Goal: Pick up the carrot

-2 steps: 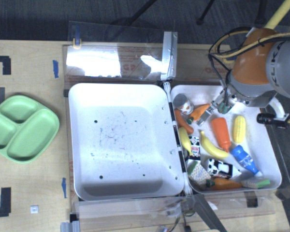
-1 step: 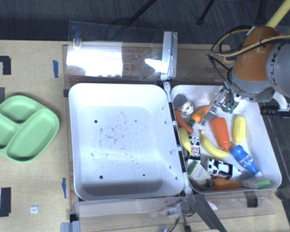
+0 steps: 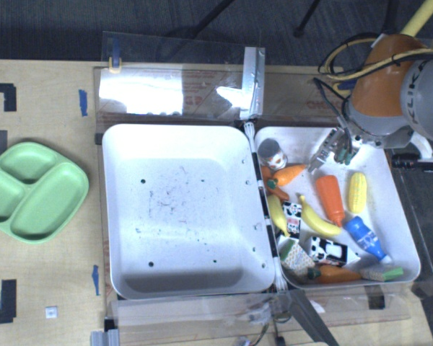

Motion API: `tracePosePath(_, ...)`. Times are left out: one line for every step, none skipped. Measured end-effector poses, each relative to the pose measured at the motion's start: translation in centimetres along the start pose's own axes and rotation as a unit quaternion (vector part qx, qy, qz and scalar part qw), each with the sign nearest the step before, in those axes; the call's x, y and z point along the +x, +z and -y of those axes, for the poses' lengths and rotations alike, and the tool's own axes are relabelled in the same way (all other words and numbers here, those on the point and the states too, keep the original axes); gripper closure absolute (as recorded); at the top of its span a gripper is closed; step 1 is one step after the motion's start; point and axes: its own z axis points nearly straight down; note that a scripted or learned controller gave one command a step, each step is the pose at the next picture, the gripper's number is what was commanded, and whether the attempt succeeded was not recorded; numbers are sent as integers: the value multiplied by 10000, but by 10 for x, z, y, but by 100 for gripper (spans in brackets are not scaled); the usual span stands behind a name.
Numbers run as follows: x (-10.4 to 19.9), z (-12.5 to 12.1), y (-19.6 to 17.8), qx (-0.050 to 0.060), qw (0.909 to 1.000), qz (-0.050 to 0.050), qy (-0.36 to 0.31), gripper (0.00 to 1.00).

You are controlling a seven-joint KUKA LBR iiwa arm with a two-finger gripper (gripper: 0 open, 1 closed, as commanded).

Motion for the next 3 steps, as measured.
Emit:
tracePosePath(0, 0, 0, 1, 10000, -2, 1, 0)
tracePosePath(51, 70, 16, 12, 9999, -13, -128, 0)
tracePosePath(-16, 86, 15, -9, 9998, -14, -197, 0)
